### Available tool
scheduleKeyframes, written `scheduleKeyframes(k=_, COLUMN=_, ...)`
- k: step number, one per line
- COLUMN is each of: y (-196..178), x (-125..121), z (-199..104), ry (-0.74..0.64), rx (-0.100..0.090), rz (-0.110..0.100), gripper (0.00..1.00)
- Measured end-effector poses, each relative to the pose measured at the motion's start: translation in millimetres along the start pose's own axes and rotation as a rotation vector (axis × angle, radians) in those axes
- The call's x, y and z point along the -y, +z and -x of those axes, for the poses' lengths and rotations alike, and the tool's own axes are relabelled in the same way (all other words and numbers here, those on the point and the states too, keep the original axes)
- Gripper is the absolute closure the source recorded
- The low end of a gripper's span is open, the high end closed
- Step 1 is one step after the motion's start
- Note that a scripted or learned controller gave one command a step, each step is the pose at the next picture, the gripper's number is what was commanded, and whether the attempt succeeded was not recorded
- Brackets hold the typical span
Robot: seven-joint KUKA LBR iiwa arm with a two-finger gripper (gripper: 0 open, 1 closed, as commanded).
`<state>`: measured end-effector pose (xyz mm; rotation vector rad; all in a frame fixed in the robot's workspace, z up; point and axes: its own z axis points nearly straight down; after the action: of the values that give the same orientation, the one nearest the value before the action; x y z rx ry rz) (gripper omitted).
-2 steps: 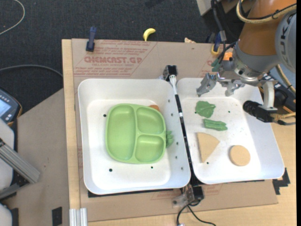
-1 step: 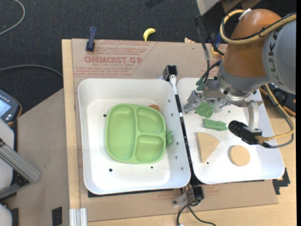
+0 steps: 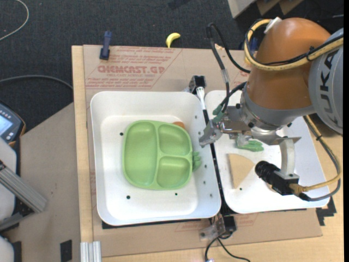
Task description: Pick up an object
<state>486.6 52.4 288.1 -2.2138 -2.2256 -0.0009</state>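
The arm's bulbous orange-and-grey wrist housing [image 3: 286, 64] rises closest to the lens and hangs over the right white plastic bin [image 3: 313, 162], hiding most of that bin's middle, which is likely why little of its contents can be read. Beneath the housing the claw [image 3: 248, 138] points down near the bin's left half; whether it is released or clenched cannot be told, since the wrist covers it. Just under it lies a small green plastic piece [image 3: 250, 144], and beside that, towards the near edge, a flat tan wedge-shaped piece [image 3: 240, 168]; either could be the thing to pick, and the claw looks placed above them for a straight descent, though nothing is seen gripped. A black cylindrical fitting with a cable [image 3: 275, 178] hangs from the arm just right of the wedge and may crowd any approach from that side. In the left white plastic bin [image 3: 103, 162] a light-green divided plastic plate [image 3: 158, 154] lies flat near the centre, with a sliver of something orange [image 3: 178, 125] peeping out at its far edge. The raised rims where the two bins meet [image 3: 210, 146] stand between the plate and the claw. Both bins rest on a brown cardboard sheet [image 3: 131, 64] covering the table, and a small yellow banana-shaped object [image 3: 173, 38] lies on the dark floor beyond.
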Motion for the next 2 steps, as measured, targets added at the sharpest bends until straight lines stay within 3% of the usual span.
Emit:
scheduleKeyframes(k=1, y=-83.4, x=-32.3, z=60.5, ry=0.01, rx=0.004, rz=0.013, gripper=0.0)
scheduleKeyframes(k=2, y=-89.0, x=-31.1, z=57.3, ry=0.005, rx=0.003, rz=0.006, gripper=1.0)
